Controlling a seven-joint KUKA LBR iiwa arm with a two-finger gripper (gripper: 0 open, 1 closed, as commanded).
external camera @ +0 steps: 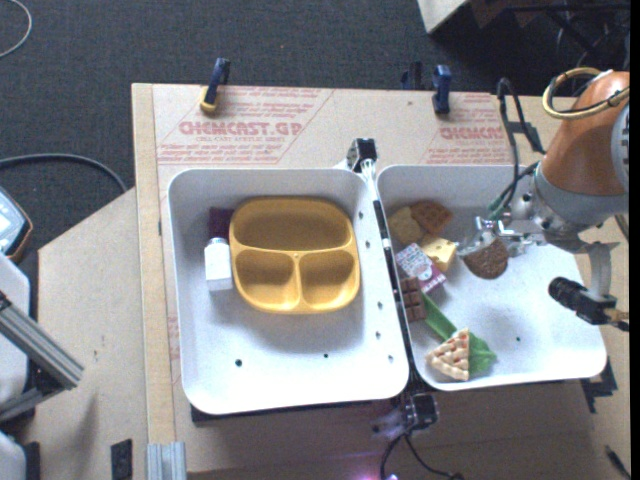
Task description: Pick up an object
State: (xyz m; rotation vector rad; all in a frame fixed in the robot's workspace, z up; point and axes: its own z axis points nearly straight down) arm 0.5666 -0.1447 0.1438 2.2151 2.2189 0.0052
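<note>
So the arm (590,158) comes in from the right and its end effector (492,236) sits low over the right bin (540,353), right on top of a round brown cookie-looking piece (487,261). I honestly cannot tell whether it's spread or pinched, the wrist hardware covers it. The cookie is round, so no real long axis there; it lies flat in the upper middle of that bin.

The rest of the toy food sits along the right bin's left side: a tan cracker-like piece (431,213) at the top, a yellow cheese wedge (441,252) just beside a small pink-and-white packet (412,259), a dark chocolate bar (411,299) running top to bottom against the wall, and a green leaf strip (440,320) slanting down-right. The pizza slice (451,355) lies near the bottom edge, tip pointing up-right, with more green under it.

The left bin (200,358) holds a yellow three-compartment tray (294,254), long axis left to right, with a small white bottle (218,264) touching its left edge. Both bins sit on the counter (150,268).
</note>
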